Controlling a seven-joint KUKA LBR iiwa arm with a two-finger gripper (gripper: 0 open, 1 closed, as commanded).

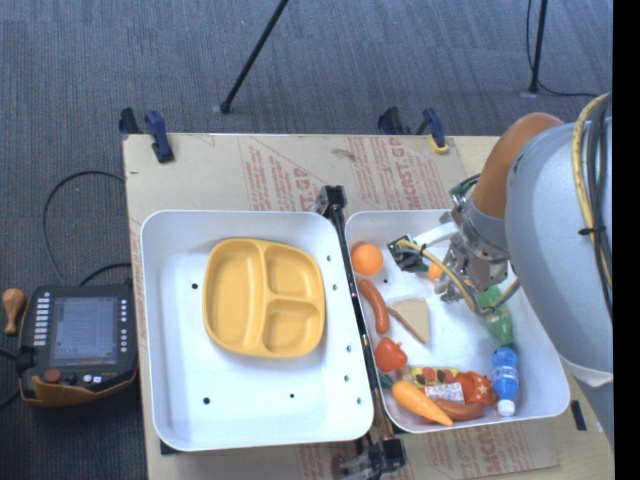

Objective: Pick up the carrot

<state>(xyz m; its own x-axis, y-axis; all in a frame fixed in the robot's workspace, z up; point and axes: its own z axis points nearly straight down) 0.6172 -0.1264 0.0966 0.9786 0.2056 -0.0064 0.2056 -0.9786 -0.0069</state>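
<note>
Hovering jaws (pixel 440 268), carrot (pixel 421 403) apart

Left bin (pixel 175 388): yellow divided plate (pixel 264 296) sits far-centre; bare white floor all round it, widest along near side.
Right bin (pixel 553 368): crowded along left wall and near edge; bare patch mid-floor, right of sandwich wedge (pixel 411 319).
Carrot (pixel 420 402): near-left corner; tomato (pixel 389 354) just beyond, snack packet (pixel 452 385) touching on right; open from above.
Bottle (pixel 505 376): near-right, beside packet.
Gripper (pixel 440 268): over far half of right bin, arm filling right side.
Divider: bin rims meet, clamp (pixel 333 203) at far end.
</note>
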